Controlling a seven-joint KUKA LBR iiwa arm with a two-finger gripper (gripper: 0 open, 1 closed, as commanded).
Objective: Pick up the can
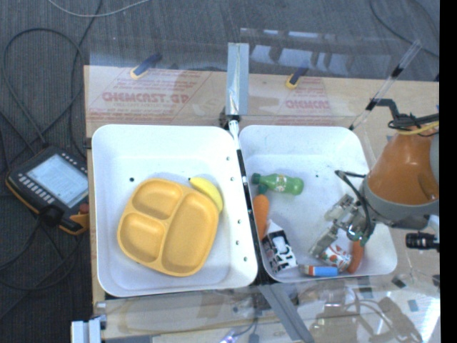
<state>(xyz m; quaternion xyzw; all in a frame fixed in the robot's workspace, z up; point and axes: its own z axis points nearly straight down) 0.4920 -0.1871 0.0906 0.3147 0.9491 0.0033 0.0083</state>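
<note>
A small red and white can (332,251) lies on its side near the front right corner of the right bin (307,145). My gripper (344,221) hangs just above and to the right of it, low over the bin floor, with the orange-banded wrist (403,170) behind it. The gripper's metal tip overlaps the can's upper end, and I cannot make out whether it touches the can.
Around the can lie a blue and orange marker (319,269), an orange carrot-like piece (355,255), a black and white carton (278,251), a carrot (261,215) and a green bottle (278,184). The left bin (114,148) holds a yellow divided plate (168,226) and a banana (208,191).
</note>
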